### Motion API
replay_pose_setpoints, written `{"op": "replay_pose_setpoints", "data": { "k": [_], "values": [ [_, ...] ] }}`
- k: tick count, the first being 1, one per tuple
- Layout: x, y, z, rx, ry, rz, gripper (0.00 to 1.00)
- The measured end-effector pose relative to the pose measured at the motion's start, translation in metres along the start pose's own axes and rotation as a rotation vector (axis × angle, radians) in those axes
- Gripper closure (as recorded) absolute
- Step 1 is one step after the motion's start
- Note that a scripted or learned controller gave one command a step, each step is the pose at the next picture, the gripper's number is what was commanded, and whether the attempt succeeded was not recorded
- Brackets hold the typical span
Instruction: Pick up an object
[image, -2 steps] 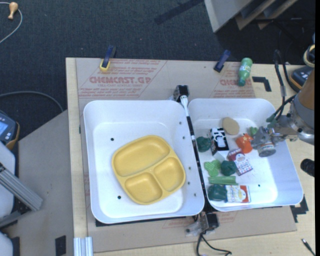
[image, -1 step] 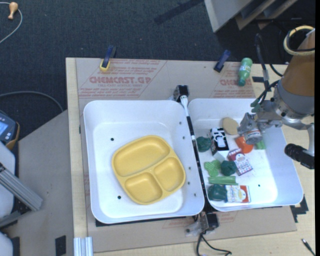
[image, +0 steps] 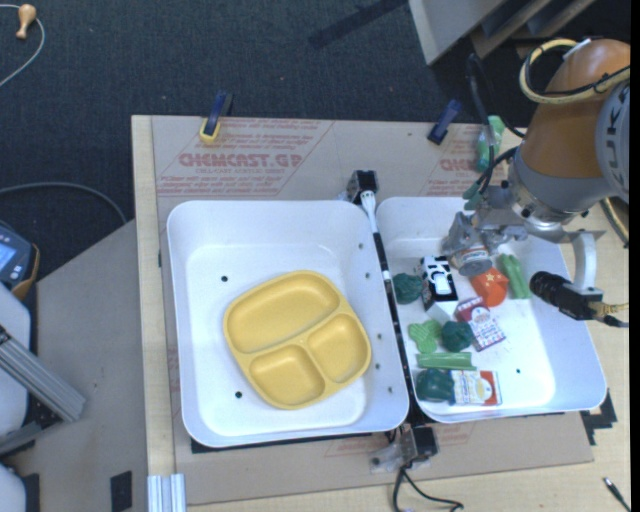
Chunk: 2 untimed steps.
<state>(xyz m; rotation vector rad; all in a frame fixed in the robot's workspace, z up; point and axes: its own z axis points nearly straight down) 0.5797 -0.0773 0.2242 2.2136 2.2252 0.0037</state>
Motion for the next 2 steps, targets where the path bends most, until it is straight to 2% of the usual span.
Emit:
{"op": "replay_pose_setpoints", "data": {
  "k": [1, 2],
  "values": [
    [0.029, 0.035, -0.004, -0.001, 0.000, 0.000, 1.00],
    [0.045, 0.044, 0.007, 0.001, -0.001, 0.003, 1.00]
  ]
}}
